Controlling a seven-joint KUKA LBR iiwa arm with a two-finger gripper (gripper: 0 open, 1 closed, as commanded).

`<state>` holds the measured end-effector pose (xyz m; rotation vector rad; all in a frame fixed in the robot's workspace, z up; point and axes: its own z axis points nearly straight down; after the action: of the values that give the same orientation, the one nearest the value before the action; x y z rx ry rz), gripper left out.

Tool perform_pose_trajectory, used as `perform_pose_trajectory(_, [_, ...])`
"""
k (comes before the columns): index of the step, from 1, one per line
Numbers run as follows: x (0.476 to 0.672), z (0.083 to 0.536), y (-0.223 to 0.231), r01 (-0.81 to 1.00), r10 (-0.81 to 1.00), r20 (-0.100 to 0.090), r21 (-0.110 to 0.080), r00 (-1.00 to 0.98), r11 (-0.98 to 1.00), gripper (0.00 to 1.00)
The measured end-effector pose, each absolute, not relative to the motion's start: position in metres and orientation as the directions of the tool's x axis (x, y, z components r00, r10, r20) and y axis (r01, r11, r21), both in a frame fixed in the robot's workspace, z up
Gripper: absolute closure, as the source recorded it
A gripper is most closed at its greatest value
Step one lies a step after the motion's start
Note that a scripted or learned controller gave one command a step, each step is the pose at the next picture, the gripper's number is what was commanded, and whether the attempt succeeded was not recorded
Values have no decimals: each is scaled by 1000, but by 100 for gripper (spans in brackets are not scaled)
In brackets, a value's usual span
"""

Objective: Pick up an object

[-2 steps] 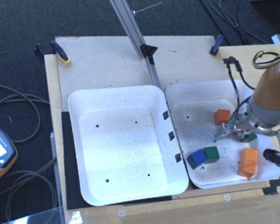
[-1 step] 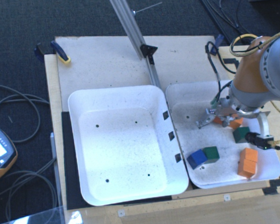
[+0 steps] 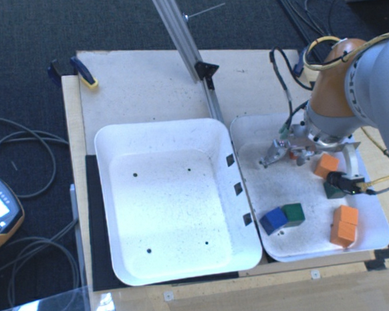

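Observation:
My gripper [image 3: 277, 154] hangs low over the upper part of the right bin [image 3: 303, 242], with the grey arm and its orange band coming in from the right. Nothing shows in its grasp. A blue block [image 3: 273, 220] and a green block [image 3: 293, 213] lie touching each other near the bin's front, below and apart from the gripper. An orange block [image 3: 327, 165] lies just right of the gripper, partly under the wrist. A dark green piece [image 3: 334, 188] sits below it. A taller orange block [image 3: 344, 225] stands at the front right.
The left bin [image 3: 101, 147] sits beside the right one, with small black clips [image 3: 238, 188] along the shared wall. A slanted metal rail [image 3: 184, 35] crosses the bench behind the bins. A yellow and blue tool [image 3: 84, 71] lies at the back left.

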<state>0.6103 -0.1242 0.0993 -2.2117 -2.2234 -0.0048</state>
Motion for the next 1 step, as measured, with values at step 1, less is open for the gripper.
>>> perform_pose_trajectory(1, [626, 141, -216, 1000, 1000, -6, 7, 4, -4, 0])
